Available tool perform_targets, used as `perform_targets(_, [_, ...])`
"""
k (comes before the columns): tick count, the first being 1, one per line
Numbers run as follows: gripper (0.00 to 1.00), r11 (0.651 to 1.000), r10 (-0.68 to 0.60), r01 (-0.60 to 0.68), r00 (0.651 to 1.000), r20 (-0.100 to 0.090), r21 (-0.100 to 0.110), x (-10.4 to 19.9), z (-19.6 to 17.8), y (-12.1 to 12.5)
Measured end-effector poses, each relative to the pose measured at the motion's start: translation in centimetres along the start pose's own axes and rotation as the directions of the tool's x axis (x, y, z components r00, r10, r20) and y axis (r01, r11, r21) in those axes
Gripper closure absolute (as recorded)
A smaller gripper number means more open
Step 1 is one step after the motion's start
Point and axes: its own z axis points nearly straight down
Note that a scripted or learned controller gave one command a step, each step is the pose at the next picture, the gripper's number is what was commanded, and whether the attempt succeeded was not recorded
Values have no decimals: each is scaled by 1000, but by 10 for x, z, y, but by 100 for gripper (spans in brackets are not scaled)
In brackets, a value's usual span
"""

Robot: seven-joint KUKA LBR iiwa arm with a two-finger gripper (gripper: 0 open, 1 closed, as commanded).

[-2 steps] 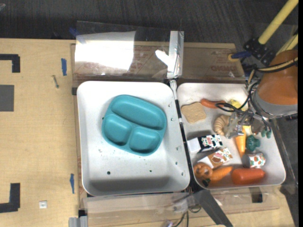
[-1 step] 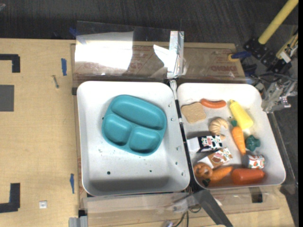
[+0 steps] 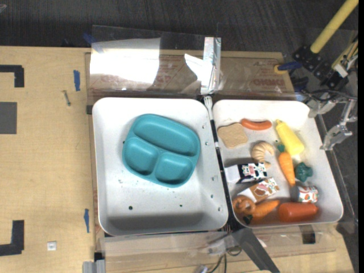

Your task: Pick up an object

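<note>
The right bin (image 3: 324,152) holds several toy foods: a bread slice (image 3: 232,134), a red sausage (image 3: 256,124), a yellow corn cob (image 3: 289,138), a pale croissant (image 3: 263,150), a carrot (image 3: 286,168), a green piece (image 3: 303,171), a cow-print carton (image 3: 252,170), a second small carton (image 3: 264,187) and a long red piece (image 3: 296,211). My gripper (image 3: 339,124) hangs as a thin metal shape just outside that bin's right rim, level with the corn. It is apart from every object and has nothing in it.
A teal divided plate (image 3: 161,149) lies in the left bin (image 3: 108,169). A yellow rod (image 3: 335,19) and black fittings (image 3: 318,61) stand at the upper right behind the bins. A clear plastic sheet (image 3: 153,61) lies behind the left bin.
</note>
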Motion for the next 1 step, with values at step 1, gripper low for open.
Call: perform_targets(1, [0, 993, 115, -116, 993, 27, 7, 54, 153, 8])
